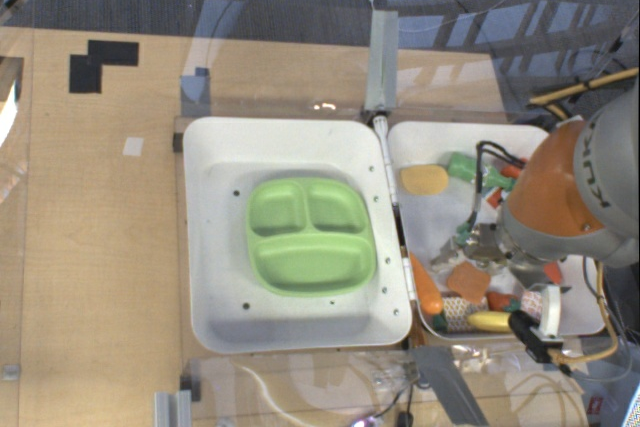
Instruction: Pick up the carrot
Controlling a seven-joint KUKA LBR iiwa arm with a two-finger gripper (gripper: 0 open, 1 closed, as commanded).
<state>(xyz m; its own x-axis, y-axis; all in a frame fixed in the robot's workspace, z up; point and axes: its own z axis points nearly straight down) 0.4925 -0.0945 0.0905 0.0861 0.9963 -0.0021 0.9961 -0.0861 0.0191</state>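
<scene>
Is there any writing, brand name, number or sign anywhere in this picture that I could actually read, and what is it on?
Nothing here can be read in full.
Grey arm: dark letters along its side at the right edge, cut off and too blurred to read.
Green divided plate in the left bin: plain.
Carrot and the other toy foods in the right bin: plain.
Bench: black blocks and a pale square, shapes, not letters.

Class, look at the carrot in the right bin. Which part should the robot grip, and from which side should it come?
Grip the carrot across its middle, coming from above. It lies flat and long against the left wall of the right bin, running up and down the view, so the wall blocks a sideways approach from the left. Other toy food crowds its lower end, so the freer upper half is probably the safer spot.
</scene>
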